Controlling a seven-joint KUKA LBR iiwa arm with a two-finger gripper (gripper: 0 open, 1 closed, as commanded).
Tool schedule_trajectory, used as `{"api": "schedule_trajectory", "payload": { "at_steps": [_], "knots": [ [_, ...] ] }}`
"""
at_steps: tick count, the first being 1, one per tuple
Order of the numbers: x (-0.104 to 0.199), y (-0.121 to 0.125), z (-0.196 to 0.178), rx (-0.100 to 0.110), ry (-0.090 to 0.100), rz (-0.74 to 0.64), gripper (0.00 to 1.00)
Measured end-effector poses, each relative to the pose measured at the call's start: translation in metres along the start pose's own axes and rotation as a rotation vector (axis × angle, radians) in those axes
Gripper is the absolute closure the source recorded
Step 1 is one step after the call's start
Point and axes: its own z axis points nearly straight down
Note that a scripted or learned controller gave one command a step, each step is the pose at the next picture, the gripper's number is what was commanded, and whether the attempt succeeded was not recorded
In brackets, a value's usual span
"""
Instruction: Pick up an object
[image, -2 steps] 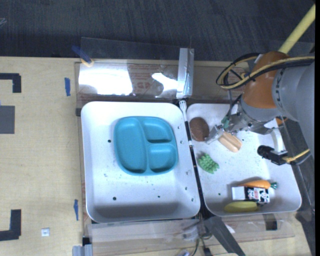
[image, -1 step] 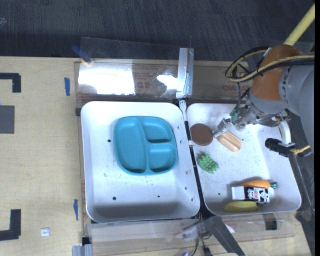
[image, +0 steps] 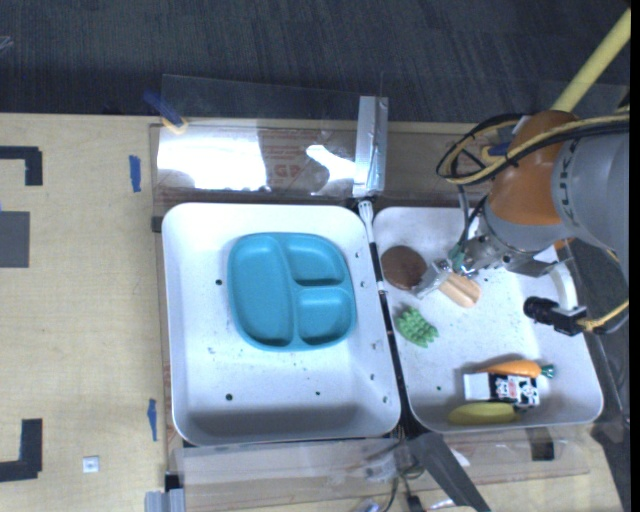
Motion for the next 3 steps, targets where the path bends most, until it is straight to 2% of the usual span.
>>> {"api": "schedule_trajectory", "payload": {
  "at_steps": [1,2,3],
  "knots": [
    [-0.002,0.002,-0.012,-0.007,-0.005,0.001,1.00],
    [0.072,0.037,-0.099,-0.003,-0.001,0.255,1.00],
    [0.037,0.066,-0.230,-0.009,-0.004,0.319,1.00]
  ]
}}
